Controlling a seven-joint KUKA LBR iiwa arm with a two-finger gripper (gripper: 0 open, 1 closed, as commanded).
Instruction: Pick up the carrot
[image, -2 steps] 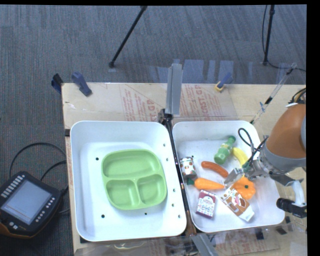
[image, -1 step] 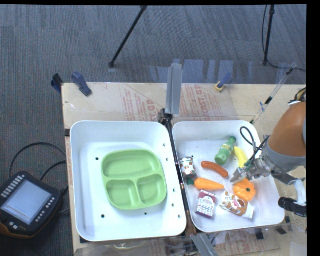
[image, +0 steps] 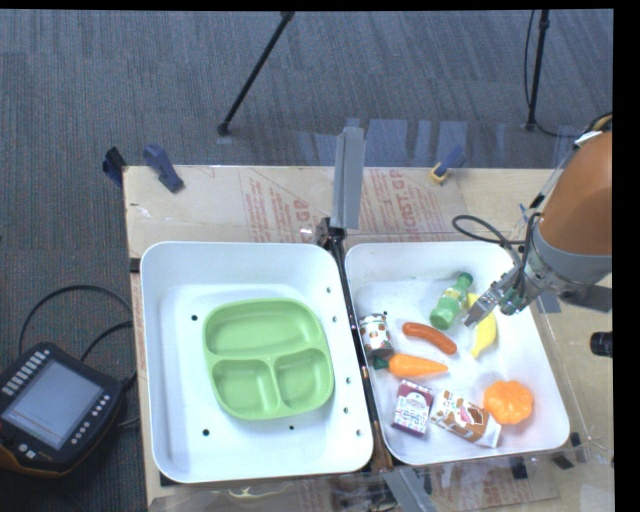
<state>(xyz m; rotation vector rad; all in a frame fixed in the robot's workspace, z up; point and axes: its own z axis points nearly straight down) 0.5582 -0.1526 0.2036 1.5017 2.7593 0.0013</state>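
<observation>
Nearest the camera, two flat printed cartons (image: 445, 412) and a round orange pumpkin (image: 509, 401) lie by the right bin's (image: 400, 262) front rim, below the gripper (image: 482, 311). The tapered carrot (image: 414, 366) lies down-left of the gripper, well apart, beside a smooth sausage (image: 430, 337). A banana (image: 484, 335) and green bottle (image: 452, 299) sit just beside the gripper; whether it is open I cannot tell. Left, a green tray (image: 268, 358) sits in the other bin. Cardboard-topped worktop (image: 230, 205), then grey carpet.
</observation>
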